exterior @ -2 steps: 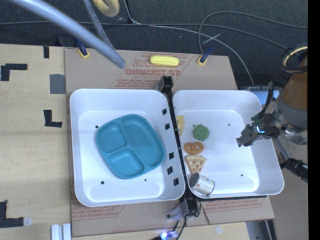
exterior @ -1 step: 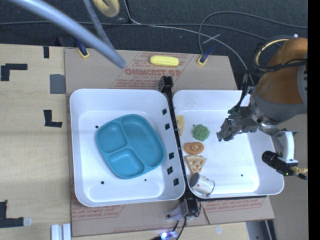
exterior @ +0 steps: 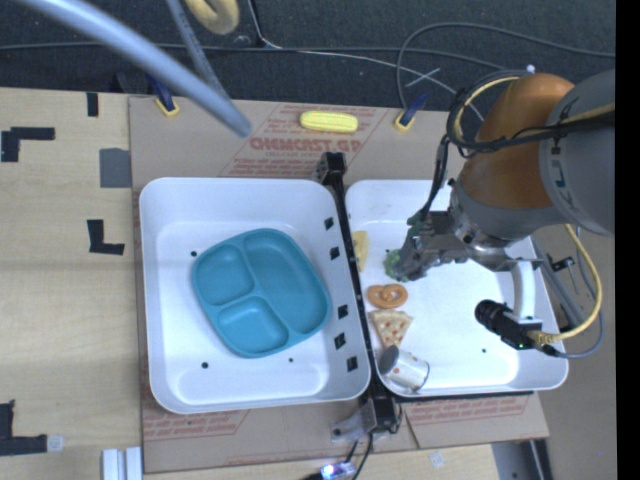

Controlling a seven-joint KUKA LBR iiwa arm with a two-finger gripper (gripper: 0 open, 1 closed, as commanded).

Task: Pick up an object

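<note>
The arm enters from three o'clock, its orange band bulking over the right bin (exterior: 500,368). The gripper (exterior: 415,256) hangs low over that bin's upper left quarter, dark and tangled with cabling. Right at its tip sits a small green object (exterior: 397,262), perhaps a toy vegetable; whether it lies between the fingers or merely beside them cannot be told, and how far the pincer stands open cannot be told either.

The other candidates lie toward seven o'clock from the gripper, along the bin's left wall. A pretzel-shaped toy (exterior: 386,295) is nearest, just below the green piece. Touching it on the lower side is a tan cracker-like wedge (exterior: 389,325), its long axis running roughly twelve to six. Further down, at the bin's lower left corner, rests a small white cup (exterior: 405,371) tipped on its side. A pale yellow strip (exterior: 359,247) lies against the divider at nine o'clock from the gripper.

So the likeliest target seems to be the green object, directly under the tip, needing little or no sideways travel.

The left bin (exterior: 165,268) holds a blue divided plate (exterior: 260,290), well apart. A yellow corn cob toy (exterior: 328,121) lies on the cardboard (exterior: 290,148) beyond the bins at twelve o'clock. The wrist hides part of the right bin's floor.
</note>
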